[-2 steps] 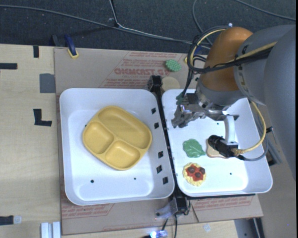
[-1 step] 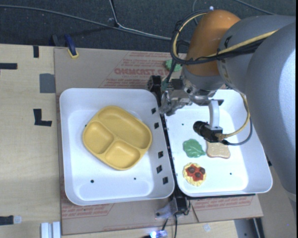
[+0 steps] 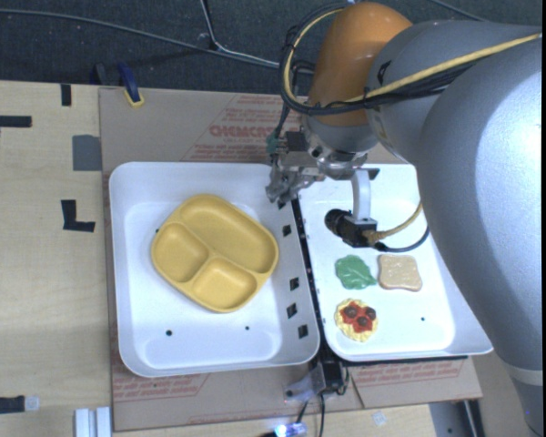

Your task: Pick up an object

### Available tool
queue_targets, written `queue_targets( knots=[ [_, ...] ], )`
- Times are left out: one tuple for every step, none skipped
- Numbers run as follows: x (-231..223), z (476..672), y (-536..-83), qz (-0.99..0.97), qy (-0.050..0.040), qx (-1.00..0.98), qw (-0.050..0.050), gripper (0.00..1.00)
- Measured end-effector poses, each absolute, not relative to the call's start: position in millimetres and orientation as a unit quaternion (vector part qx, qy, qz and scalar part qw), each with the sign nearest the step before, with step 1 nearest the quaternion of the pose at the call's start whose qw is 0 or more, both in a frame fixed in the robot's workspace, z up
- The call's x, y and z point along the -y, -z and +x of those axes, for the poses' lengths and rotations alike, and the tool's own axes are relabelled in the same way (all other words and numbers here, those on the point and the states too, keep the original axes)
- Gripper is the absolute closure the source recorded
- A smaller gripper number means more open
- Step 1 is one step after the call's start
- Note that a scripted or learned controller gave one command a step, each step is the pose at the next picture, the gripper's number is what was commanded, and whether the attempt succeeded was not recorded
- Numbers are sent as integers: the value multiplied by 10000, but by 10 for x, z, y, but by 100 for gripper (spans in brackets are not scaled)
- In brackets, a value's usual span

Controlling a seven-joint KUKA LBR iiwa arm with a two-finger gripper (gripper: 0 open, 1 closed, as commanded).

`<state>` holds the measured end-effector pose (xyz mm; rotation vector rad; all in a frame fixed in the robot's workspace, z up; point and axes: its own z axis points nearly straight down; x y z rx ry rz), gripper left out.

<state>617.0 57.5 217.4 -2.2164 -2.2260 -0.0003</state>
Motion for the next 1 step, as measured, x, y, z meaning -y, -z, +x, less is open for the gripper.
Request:
queue_targets(
  knots=[
    [-994,6419,-2119,-7056,-1,7086,-3,100]
  ],
)
